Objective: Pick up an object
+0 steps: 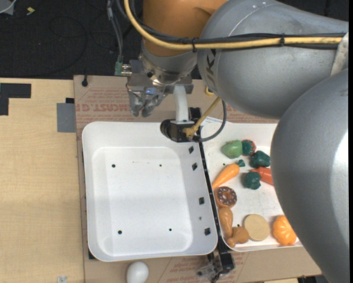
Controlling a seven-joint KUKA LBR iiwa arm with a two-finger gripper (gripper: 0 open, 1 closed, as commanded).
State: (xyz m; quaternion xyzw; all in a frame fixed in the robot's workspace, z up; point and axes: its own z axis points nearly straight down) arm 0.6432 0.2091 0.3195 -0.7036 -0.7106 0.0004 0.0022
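Brown cardboard (105, 102) with mirrored red lettering

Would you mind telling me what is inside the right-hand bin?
The right-hand bin holds toy food: a carrot, doughnut, round biscuit, orange fruit and green pieces. The arm covers its right part.

carrot (226, 174): orange, tapered, lies slantwise in the right bin (254, 211) near its left wall
doughnut (226, 196): brown, round, flat, just below the carrot
green pieces (231, 149): one pale green at the top, two dark green ones to its right and below
tan disc (256, 227): round, flat, near the bin's front rim
orange fruit (284, 230): just right of the disc, partly hidden
brown piece (226, 221): long, along the left wall below the doughnut
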